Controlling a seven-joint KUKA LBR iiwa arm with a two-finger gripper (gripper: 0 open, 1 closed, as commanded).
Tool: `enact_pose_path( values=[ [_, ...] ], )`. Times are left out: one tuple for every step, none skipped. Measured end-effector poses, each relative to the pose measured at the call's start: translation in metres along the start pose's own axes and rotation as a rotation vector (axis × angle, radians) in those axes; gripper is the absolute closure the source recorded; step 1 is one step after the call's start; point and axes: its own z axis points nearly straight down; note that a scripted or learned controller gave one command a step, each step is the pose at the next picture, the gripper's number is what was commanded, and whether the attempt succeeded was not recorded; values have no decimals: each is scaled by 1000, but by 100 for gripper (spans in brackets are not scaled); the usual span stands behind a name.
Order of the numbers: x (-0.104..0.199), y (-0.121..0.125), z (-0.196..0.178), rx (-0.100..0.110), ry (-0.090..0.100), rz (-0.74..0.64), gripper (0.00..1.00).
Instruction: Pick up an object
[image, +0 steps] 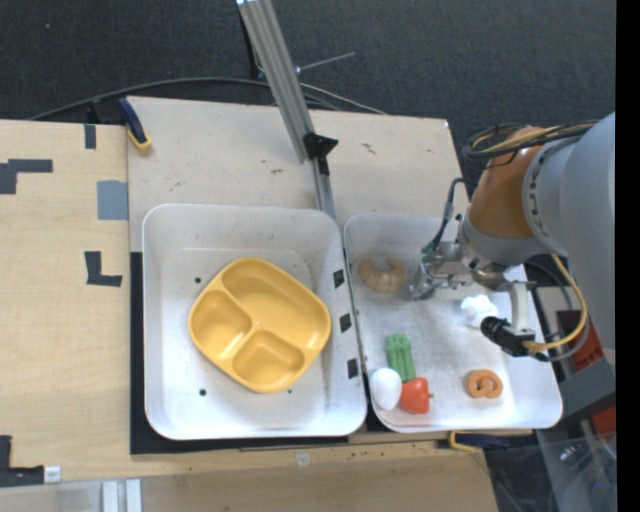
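The right bin (540, 400) holds several small items. A tan bread-like piece (381, 274) lies near its far left. A green stalk (400, 354), a white egg (385, 385) and a red piece (415, 396) sit together at the front left. An orange ring (485, 384) lies at the front right, and a white lump (477, 306) sits at mid-right. My gripper (424, 283) is low in the right bin, just right of the tan piece and close to it. I see nothing held in it.
In the left bin (170, 400) lies a yellow divided plate (260, 323). A metal pole (285, 90) slants from the top down to the wall between the bins. Black cables (520, 340) loop at the right bin's right side.
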Motion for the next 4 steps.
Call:
enact_pose_path(
  values=[
    [-2, 0, -42, -5, 0, 2, 100],
    [-9, 2, -87, -5, 0, 2, 100],
    [-9, 2, -116, -4, 0, 2, 100],
    [38, -6, -114, 0, 2, -2, 100]
  ],
)
